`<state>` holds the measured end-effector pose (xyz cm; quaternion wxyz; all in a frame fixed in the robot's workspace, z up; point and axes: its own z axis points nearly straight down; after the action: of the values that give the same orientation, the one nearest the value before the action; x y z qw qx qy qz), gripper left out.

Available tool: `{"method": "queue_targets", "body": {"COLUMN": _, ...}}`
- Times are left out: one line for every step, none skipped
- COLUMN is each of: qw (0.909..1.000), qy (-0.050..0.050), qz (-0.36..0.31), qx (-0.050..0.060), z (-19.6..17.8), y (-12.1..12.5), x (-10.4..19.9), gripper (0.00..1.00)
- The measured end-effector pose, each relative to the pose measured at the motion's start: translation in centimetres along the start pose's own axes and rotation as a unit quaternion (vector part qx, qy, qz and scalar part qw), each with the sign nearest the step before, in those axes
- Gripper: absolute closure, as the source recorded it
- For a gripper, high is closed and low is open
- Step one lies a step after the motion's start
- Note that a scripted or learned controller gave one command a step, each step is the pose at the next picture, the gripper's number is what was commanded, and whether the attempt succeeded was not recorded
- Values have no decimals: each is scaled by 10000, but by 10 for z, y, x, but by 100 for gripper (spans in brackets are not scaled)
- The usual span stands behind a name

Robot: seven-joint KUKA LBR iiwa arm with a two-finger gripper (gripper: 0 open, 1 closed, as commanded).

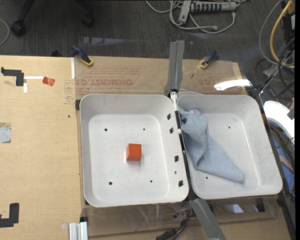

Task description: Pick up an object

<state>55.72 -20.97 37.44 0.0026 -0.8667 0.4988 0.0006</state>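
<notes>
A small orange-red cube [134, 152] sits flat on the floor of the left bin [93, 140], a little left of its middle. In the right bin [253, 140] lies a crumpled grey-blue cloth [208, 150]. It stretches from the bin's upper left corner, by the divider, down toward the middle of the front. Nothing touches either object.
A pale curved shape [280, 115] sits at the right edge beside the right bin. Brown cardboard [126, 75] with two clamps [82, 55] lies behind the bins. A wooden board [33, 140] with a small red tag [48, 81] is to the left. Cables [201, 14] cover the floor behind.
</notes>
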Motion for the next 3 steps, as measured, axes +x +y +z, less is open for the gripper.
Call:
{"method": "queue_targets", "body": {"qw": 9931, "qy": -3, "qz": -1171, "qx": -1, "z": -48, "y": 18, "x": -9, "gripper": 100}}
{"method": "queue_targets", "body": {"qw": 9803, "qy": -13, "qz": -1973, "qx": -9, "z": 79, "y": 20, "x": -7, "gripper": 100}}
{"method": "queue_targets", "body": {"qw": 9511, "qy": -2, "qz": -3089, "qx": -5, "z": 106, "y": 21, "x": -6, "gripper": 100}}
